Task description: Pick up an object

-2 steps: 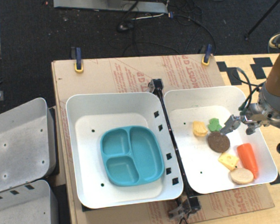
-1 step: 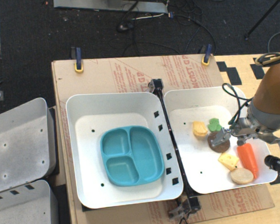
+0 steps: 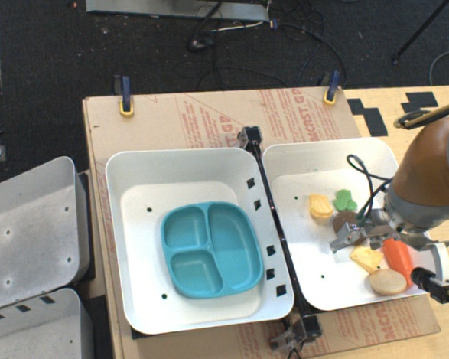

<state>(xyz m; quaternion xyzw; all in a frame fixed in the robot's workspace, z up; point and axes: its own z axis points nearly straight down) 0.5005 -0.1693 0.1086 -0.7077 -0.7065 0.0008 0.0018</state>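
- The pickable things are all crowded into the near right part of my right bin (image 3: 307, 161): a yellow piece (image 3: 321, 206), a green piece (image 3: 345, 200), a dark brown lump (image 3: 344, 222), a pale yellow wedge (image 3: 366, 259), an orange carrot-like piece (image 3: 398, 255) and a tan round piece (image 3: 387, 282).
- My claw (image 3: 349, 235) sits low in the middle of that cluster, just beside the brown lump and above the wedge, so I judge one of those two is what I am going for (which one, I cannot say).
- Whether my claw is spread or pressed together I cannot tell; the metal parts blur into the pieces under them, and I see nothing plainly pinched.
- The pieces lie close, some touching, which is why a clean grab looks awkward: a neighbour could get nudged or caught along with the target.
- My arm (image 3: 427, 176) comes in from the right and hangs over the bin's right edge, hiding part of that side.
- A black cable (image 3: 359, 169) loops off my wrist above the green piece, clear of the toys.
- The left bin (image 3: 133, 181) holds a teal divided tray (image 3: 212, 249) lying flat near its middle, well apart from my work.
- Both bins rest on a cardboard sheet (image 3: 205, 119) clipped to the counter by two yellow clamps (image 3: 126, 105) at the far edge (to stop it sliding, I judge).
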